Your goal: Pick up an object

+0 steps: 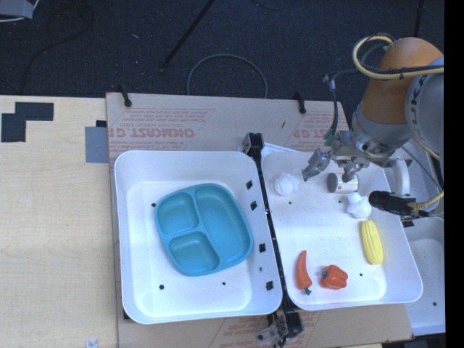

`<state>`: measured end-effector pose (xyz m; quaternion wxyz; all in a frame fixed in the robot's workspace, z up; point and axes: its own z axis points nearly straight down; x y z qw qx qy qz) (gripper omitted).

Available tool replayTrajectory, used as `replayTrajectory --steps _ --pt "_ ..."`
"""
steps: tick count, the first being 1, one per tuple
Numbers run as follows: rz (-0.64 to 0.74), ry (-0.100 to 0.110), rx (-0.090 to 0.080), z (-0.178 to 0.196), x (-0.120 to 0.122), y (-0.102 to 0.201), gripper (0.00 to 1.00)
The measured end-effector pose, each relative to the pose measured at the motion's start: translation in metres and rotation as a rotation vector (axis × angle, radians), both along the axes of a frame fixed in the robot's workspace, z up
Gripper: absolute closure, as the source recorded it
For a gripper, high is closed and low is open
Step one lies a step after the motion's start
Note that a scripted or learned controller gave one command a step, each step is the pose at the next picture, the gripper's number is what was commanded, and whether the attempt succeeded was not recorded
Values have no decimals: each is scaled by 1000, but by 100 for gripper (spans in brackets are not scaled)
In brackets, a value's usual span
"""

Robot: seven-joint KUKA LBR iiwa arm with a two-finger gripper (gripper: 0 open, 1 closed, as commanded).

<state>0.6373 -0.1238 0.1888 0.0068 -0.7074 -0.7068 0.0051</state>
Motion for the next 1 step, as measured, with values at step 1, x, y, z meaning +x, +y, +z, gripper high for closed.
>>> replayTrajectory --steps 1 --pt "2 -14 -2 9 3 0 0"
